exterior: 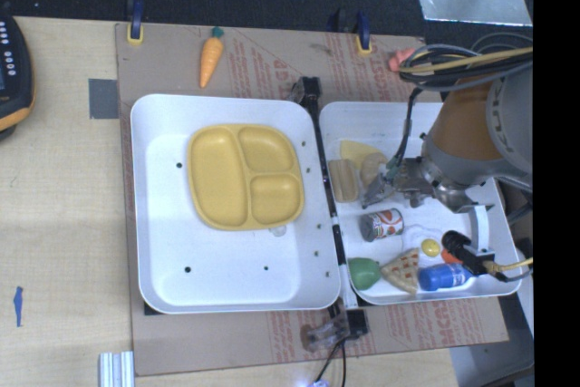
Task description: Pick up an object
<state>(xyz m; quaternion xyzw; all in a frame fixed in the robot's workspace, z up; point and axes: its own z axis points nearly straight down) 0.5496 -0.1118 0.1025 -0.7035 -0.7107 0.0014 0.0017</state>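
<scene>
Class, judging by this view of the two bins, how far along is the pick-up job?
Done: the arm has reached into the right bin. In hand: nothing visibly; the tool sits low by the small can and tan pieces. Left: grasp and lift an object.

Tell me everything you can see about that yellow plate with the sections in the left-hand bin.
The yellow plate is a rounded, matte piece that looks like plastic, split by raised ridges into three compartments: one long one on the left and two smaller ones on the right. It lies flat and face up on the floor of the left bin, toward its upper middle, turned slightly askew. Nothing sits in it, and the gripper is away over the other bin.
</scene>
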